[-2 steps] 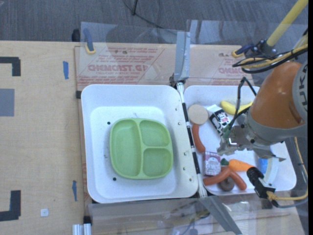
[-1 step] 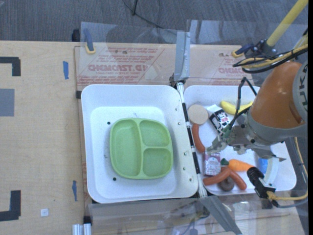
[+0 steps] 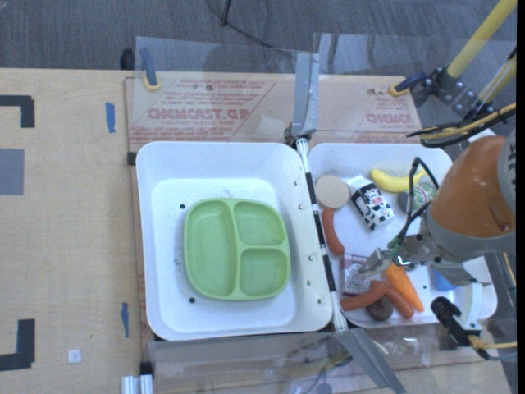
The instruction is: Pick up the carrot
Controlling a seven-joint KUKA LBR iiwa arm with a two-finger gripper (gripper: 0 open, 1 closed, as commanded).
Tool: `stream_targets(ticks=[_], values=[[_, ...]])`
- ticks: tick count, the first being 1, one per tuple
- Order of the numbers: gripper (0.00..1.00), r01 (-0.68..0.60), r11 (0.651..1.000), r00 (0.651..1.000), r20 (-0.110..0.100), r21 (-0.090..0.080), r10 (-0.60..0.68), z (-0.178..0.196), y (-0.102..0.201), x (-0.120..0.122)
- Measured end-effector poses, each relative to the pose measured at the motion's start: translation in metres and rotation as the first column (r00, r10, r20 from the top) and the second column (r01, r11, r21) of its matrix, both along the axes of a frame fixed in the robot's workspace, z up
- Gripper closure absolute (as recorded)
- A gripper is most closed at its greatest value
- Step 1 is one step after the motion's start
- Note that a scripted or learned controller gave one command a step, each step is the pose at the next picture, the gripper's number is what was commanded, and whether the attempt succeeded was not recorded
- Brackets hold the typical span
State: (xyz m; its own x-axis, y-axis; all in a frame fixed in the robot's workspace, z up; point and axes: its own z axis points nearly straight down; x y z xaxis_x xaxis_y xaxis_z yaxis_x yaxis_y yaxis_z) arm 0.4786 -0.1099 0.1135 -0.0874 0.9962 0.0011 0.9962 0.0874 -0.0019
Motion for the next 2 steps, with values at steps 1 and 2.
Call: stream_targets(ticks=[1,2], values=[[0.0,-0.286,0.958,0.958,0.017,0.0,0.286,-0.0208,-0.0288,0.0068],[1.0,-0.284,0.959,0.959,0.02,-0.001,0.284,-0.0114,-0.0297,0.007]])
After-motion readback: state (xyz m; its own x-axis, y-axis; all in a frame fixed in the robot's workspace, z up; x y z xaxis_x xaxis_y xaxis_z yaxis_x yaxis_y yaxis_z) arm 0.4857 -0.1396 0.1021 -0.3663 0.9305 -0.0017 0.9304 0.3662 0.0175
